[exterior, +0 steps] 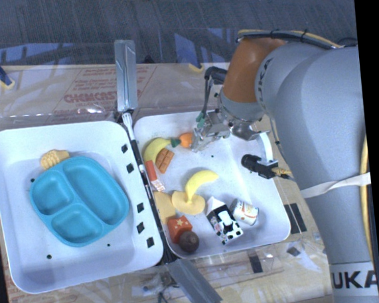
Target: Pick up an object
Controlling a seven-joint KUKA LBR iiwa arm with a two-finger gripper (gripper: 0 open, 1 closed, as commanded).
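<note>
The hand [201,134], its opening too blurred to tell and nothing visibly held, hung just beside the carrot [186,140] in the right bin [277,229], so a closing could nudge the carrot away toward the neighbouring banana [154,147]

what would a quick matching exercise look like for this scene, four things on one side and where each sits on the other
Things:
1. blue divided plate
2. toy carrot
3. black and white toy cow
4. gripper

Places:
A. near edge of the right bin
B. left bin
C. far part of the right bin, beside the yellow toy
D. low over the right bin's far side, next to the carrot

Pairs: 1-B, 2-C, 3-A, 4-D
</note>
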